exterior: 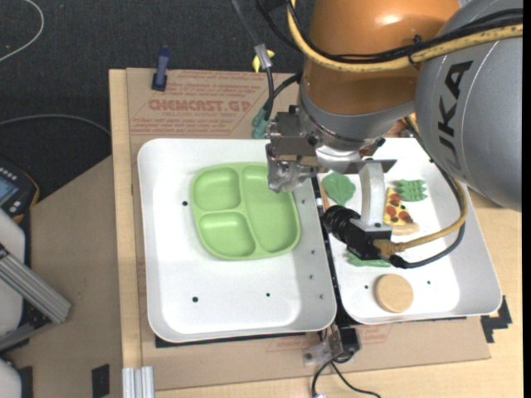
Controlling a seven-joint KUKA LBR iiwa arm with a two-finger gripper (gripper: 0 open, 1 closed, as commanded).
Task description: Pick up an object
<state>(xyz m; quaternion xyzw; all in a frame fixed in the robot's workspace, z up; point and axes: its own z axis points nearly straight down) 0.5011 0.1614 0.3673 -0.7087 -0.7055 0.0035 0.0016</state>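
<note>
Lying in the left bin (166,288), a green divided tray (245,211) sits near its right wall. The gripper (284,175) hovers over the tray's upper right corner, holding nothing. Next it likely must descend and grasp the tray's rim.

A dark, finely textured floor covering (124,23) is seen beyond the bench, crossed by a thin pale cable loop (29,15) at upper left. A brown cardboard sheet printed with red lettering (203,102) is laid under the bins, upon a pale wooden benchtop (91,222). Even, soft lighting is cast throughout.
</note>
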